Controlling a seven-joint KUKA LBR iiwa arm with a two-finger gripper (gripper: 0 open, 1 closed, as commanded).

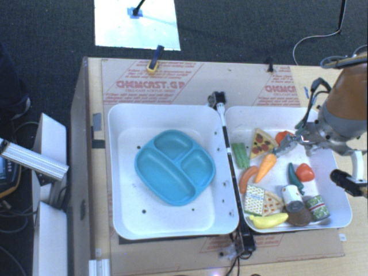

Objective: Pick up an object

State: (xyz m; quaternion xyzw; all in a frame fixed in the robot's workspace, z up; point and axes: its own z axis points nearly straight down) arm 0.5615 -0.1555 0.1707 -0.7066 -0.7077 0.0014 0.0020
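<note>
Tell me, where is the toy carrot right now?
The orange plastic toy carrot lies in the right white bin, just below the pizza slice toy and right of the green bean-like piece.

A white sheet [137,15] lies on the dark floor at the top of the picture. A yellow and blue clip [154,60] sits just below it.

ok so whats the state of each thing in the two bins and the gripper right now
blue three-compartment plastic tray: lying flat in the left white bin, nothing on it
orange toy carrot: lying at a slant in the right white bin
yellow toy banana: lying along the near wall
pizza slice toy: lying flat
gripper: low over the right bin, beside the pizza slice
</note>
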